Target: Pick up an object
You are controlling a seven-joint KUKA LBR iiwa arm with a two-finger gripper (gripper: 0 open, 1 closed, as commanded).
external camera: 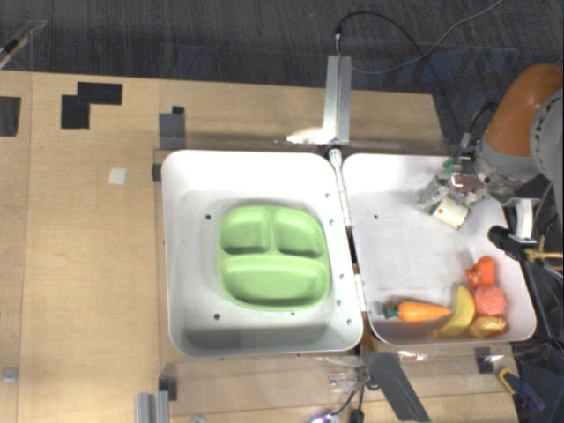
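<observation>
End effector: the end effector (451, 203) sits low over the upper part of the right bin (397, 245), near its back wall; whether its fingers are apart or together I cannot tell, since the metal parts blur into the white floor, and nothing is seen caught between them.
Arm pose: the arm (529, 126) reaches in from the right, its orange band at the frame's upper right and the grey wrist bent down and leftward toward the bin, so the tool end points into the bin's back area.
Objects to pick: a carrot (421, 310), a banana (459, 311), a small orange toy (481, 272), a pink round piece (490, 301) and a golden-brown piece (487, 326) lie crowded in the right bin's lower right corner, several touching one another.
Why so placed: they look like loose items that have gathered against the front wall and corner, which would make a clean grasp awkward.
Relation to target: the end effector is well apart from that cluster, so I judge no pick has been secured.
Left bin: the left bin (185, 236) holds a green divided tray (271, 256), lying flat near its middle.
Table: both bins sit side by side on the wooden table (79, 263).
Next need: probably a move down the bin toward the cluster.
</observation>
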